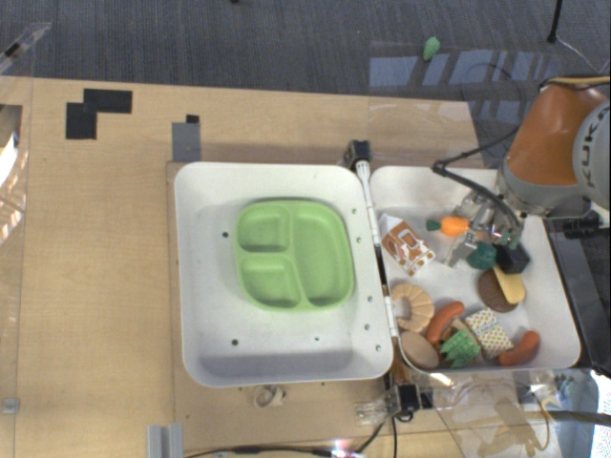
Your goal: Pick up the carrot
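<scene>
The carrot (452,225) is small and orange with a green tip pointing left. It lies in the upper middle of the right bin (554,284). My gripper (474,234) reaches in from the right under the grey and orange arm (554,141), and it sits right against the carrot's right end. The gripper's metal body covers the spot where they meet, so I cannot tell whether the carrot is held.
A green divided plate (291,254) lies in the left bin (205,284). The right bin also holds a brown patterned snack (406,246), a bread slice (414,303), two sausages (443,321) (518,348), a green leafy toy (461,347), a brown cookie (496,290) and a dark green piece (483,255).
</scene>
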